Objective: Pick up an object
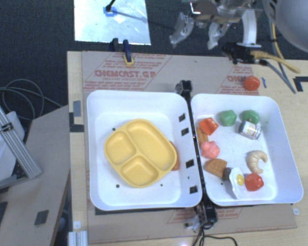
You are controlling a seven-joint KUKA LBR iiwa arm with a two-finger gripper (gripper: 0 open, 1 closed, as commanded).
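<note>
Hovering above the bench's far edge, the end effector (196,34) hangs with fingers spread, grasping nothing.

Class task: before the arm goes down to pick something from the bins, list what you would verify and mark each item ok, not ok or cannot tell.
1. Gripper carries nothing: ok, fingers apart.
2. Gripper above a bin: not ok, it hangs beyond the far edge.
3. Items present in the right bin: ok, several.
4. Can free of neighbours: not ok, it touches a green piece.
5. Yellow tray sits flat in the left bin: ok.
</note>
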